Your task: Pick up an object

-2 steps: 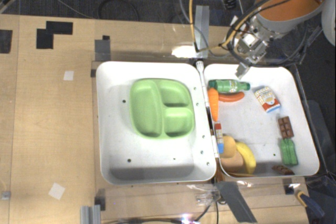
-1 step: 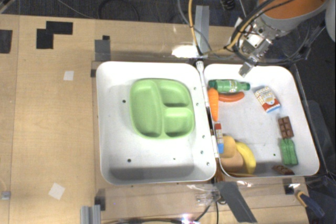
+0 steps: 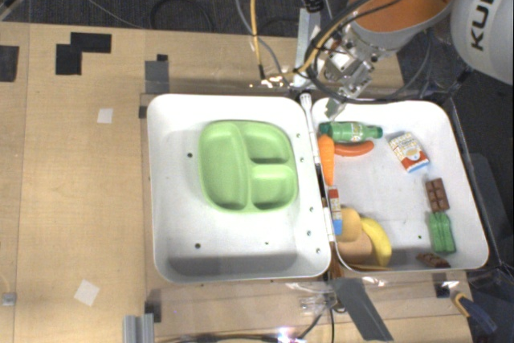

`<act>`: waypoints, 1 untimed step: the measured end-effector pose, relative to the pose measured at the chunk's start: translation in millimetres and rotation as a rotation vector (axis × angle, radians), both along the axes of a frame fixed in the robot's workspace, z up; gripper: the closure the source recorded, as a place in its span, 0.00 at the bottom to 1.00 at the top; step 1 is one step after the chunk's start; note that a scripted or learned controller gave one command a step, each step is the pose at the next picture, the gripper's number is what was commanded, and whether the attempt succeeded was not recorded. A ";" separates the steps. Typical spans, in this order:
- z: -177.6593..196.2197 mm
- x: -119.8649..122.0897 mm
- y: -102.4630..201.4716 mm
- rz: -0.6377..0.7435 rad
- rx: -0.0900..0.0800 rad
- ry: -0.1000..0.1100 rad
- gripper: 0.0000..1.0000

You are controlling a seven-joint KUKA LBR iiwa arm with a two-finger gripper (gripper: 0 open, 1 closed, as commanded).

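where bins (image 3: 173, 253) sit, pale wood bench (image 3: 72, 197)

**Bench and Its Two Bins**

A pale wooden bench (image 3: 72, 197) carries two shallow white plastic bins side by side, touching along their inner rims. The left bin (image 3: 173, 245) and the right bin (image 3: 459, 149) sit beside black rectangular markings (image 3: 80, 51) and small grey squares (image 3: 105, 116).

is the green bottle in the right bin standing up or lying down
Lying down. The green bottle rests on its side across the far end of the right bin, long axis horizontal, just above the carrot.
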State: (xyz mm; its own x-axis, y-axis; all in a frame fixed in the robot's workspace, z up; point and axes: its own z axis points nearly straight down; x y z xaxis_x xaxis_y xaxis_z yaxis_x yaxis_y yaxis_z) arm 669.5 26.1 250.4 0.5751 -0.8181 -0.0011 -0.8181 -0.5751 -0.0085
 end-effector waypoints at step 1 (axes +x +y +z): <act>-2.9 0.3 -8.9 0.055 -0.002 -0.001 1.00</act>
